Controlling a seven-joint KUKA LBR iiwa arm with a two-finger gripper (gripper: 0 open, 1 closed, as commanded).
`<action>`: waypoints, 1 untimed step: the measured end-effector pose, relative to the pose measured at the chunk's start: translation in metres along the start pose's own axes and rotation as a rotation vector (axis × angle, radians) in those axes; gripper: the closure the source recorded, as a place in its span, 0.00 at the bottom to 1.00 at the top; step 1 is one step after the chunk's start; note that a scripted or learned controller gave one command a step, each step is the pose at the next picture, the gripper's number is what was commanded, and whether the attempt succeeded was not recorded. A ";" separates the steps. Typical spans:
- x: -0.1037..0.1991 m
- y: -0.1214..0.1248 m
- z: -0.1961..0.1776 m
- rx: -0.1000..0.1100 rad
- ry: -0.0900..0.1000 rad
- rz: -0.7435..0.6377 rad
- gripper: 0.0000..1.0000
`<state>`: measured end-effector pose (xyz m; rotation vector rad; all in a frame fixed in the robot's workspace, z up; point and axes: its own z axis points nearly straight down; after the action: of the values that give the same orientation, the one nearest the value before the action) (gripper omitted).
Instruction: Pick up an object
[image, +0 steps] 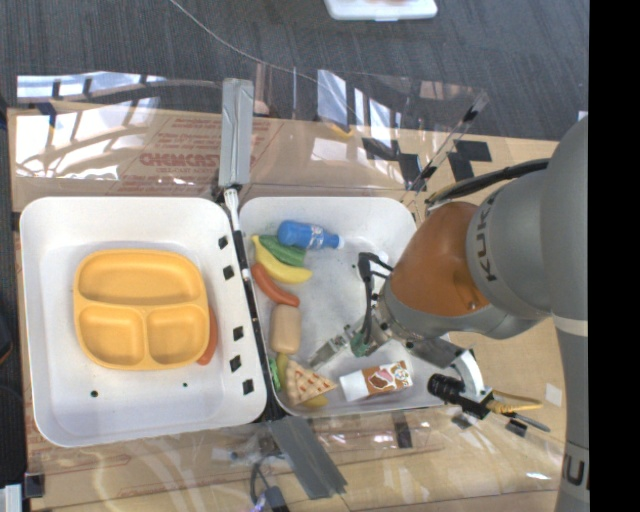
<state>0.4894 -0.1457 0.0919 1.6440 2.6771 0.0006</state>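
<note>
My gripper (345, 346) is low inside the right bin (330, 212), near its front middle, under the orange wrist band (440, 265). A small green piece (358, 347) shows right at the gripper's tip; whether it is held is unclear. Just in front lies a small brown-and-white carton (378, 381) on its side. Along the bin's left wall lie a blue bottle (303, 236), a yellow banana (281, 259), a red sausage (276, 286), a tan bread roll (286, 327) and a pizza slice (308, 383).
The left bin (40, 300) holds a yellow divided plate (140, 308) with an orange stick (209, 340) against its right edge. A grey divider (234, 140) runs between the bins. Clear plastic sheeting lies behind them. The arm's body covers the right bin's right side.
</note>
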 end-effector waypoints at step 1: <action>0.020 0.059 -0.046 -0.002 -0.001 -0.267 0.00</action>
<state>0.5335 -0.1014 0.1375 1.2727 2.8697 0.0024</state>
